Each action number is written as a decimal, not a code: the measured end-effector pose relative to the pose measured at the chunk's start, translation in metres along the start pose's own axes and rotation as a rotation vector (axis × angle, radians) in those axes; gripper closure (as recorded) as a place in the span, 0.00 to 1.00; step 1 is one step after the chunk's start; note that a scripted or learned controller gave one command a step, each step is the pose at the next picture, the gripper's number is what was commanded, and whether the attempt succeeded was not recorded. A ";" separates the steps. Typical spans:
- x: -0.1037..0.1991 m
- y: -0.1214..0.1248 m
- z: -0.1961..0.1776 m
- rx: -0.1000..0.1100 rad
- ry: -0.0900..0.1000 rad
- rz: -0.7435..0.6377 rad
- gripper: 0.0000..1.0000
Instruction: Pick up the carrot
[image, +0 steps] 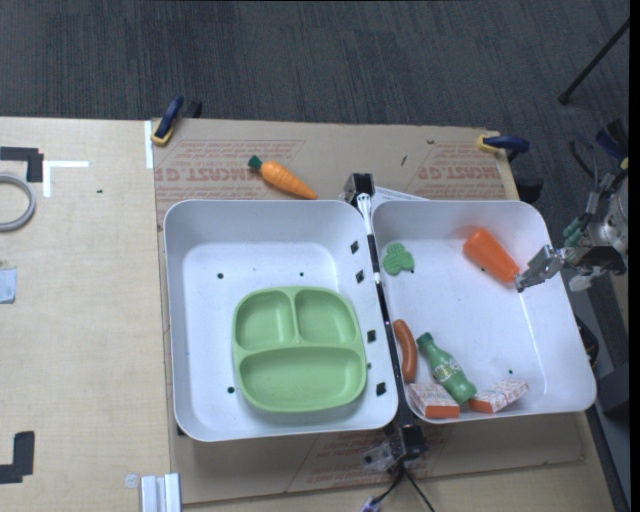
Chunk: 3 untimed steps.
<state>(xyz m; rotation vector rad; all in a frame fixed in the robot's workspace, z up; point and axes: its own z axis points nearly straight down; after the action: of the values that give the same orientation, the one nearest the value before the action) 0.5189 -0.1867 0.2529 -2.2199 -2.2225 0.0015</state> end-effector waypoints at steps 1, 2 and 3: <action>-0.036 0.076 -0.101 -0.003 -0.003 -0.248 0.00; 0.074 0.077 0.003 0.000 0.000 -0.224 0.00; 0.046 0.111 0.062 -0.002 -0.001 -0.394 0.00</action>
<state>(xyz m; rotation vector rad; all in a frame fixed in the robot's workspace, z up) 0.6294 -0.1401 0.1905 -1.7424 -2.6153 0.0004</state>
